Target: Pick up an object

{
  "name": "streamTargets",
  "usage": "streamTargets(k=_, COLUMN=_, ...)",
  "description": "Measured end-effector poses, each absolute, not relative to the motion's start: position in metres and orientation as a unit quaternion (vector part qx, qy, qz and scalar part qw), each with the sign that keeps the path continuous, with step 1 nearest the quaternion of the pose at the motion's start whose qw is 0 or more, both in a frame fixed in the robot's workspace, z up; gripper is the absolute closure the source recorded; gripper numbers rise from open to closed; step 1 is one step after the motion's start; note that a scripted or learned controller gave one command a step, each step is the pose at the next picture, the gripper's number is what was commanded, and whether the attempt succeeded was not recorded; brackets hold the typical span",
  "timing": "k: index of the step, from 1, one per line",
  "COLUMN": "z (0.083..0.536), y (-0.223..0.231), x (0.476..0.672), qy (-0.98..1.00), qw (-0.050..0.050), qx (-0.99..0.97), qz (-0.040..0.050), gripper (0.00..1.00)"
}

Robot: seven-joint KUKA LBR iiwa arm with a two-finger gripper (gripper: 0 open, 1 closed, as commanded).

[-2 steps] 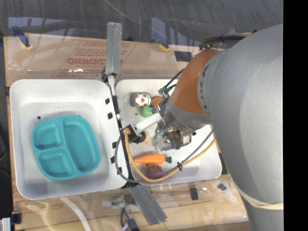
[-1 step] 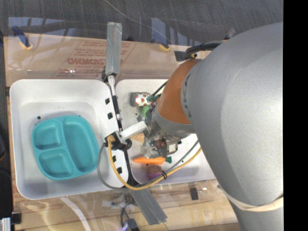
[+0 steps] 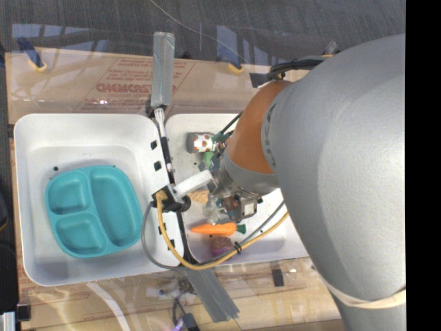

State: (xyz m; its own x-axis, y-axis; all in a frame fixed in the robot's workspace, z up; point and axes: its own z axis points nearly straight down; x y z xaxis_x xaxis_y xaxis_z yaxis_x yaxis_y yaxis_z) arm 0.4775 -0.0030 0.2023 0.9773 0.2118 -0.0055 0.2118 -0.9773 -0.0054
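Observation:
The grey arm with its orange band (image 3: 251, 140) reaches down into the right bin (image 3: 180, 129) and covers most of it. My gripper (image 3: 224, 209) hangs low over the bin's middle, just above an orange carrot (image 3: 213, 230) lying on the floor. A tan object (image 3: 200, 197) sits to the gripper's left. A purple object (image 3: 219, 247) lies near the front wall. A small white patterned item (image 3: 201, 142) and a green piece (image 3: 208, 160) rest toward the back. The arm hides whatever lies under it.
The left bin (image 3: 27, 185) holds a teal divided tray (image 3: 93, 209). Yellow and black cables (image 3: 165, 236) loop over the wall between the bins. A grey taped bar (image 3: 162, 71) runs back from the divider. Cardboard lies behind the bins.

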Motion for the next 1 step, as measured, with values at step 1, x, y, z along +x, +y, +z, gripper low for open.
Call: streamTargets(k=1, z=0.2116, y=-0.0023, x=0.4785, qy=-0.11, qw=0.003, qx=-0.994, qz=0.0036, gripper=1.0)
